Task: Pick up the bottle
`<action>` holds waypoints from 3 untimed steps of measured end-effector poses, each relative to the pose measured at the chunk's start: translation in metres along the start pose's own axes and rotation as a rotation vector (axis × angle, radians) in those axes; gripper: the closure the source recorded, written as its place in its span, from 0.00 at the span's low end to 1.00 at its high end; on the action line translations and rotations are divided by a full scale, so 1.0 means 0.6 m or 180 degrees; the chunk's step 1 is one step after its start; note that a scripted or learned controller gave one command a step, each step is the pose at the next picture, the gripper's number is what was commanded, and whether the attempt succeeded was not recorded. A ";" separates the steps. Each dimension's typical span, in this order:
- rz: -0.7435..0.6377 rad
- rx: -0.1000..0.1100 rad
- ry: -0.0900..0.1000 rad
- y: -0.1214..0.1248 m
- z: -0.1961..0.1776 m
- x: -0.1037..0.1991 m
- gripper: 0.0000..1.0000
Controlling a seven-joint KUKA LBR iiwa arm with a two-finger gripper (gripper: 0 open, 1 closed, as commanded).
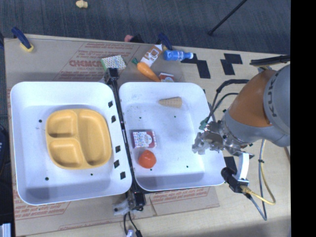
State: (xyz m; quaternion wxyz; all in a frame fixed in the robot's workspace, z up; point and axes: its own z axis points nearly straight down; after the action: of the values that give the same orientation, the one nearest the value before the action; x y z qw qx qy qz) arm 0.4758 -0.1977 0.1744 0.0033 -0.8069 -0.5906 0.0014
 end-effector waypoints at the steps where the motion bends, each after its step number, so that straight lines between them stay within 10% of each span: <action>1: 0.0376 0.0003 0.0004 -0.009 0.004 0.029 1.00; 3: 0.2286 -0.0013 0.0002 -0.018 0.017 0.057 1.00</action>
State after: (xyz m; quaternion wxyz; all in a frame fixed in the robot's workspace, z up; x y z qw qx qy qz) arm 0.4759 -0.1620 0.1646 0.0012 -0.9630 -0.2694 0.0010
